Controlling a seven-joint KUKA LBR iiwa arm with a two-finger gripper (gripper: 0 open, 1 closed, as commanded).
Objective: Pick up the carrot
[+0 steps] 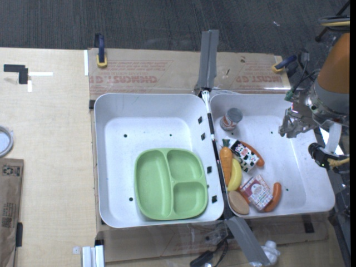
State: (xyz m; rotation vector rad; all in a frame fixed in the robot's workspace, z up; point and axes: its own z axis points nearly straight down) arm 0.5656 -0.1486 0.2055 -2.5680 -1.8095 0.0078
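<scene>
**Carrot untouched, gripper well off**

Carrot (pixel 225 161) lies at right bin's (pixel 311 202) left wall, touching banana (pixel 236 174). Gripper (pixel 290 128) hovers upper right; finger state can't be told. Likely stiff, light, smooth: take mid-body, across its width.

The arm (pixel 339 65) is cut off by the right edge — its hand (pixel 292 124) too blurred to read.

Orange carrot (pixel 225 161) lying lengthwise along the right bin's left wall, against a banana.
</scene>
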